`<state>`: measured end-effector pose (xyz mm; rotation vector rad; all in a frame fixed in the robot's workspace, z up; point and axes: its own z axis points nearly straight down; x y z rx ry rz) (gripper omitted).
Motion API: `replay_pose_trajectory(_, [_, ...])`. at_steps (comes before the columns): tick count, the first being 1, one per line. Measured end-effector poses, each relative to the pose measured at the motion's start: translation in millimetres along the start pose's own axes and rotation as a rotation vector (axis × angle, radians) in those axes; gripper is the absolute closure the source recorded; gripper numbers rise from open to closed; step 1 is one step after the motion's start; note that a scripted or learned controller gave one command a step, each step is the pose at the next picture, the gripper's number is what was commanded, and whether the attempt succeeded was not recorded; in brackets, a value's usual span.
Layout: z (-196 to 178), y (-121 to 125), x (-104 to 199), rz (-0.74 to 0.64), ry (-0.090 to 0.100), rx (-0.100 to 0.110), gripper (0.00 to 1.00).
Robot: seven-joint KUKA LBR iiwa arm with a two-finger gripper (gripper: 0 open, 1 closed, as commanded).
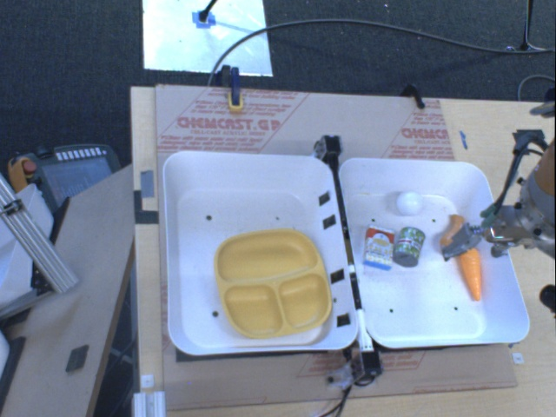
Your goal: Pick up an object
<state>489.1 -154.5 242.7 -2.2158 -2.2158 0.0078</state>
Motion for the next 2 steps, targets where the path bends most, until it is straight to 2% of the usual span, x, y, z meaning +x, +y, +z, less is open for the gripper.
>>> replay_pose_trajectory(1, [-5.1,2.3,0.4,-0.003,-0.003,-0.011,0.00])
replay_pose_trajectory(2, [37.2,2.8,4.1,-0.002,-0.001,-0.008,0.00])
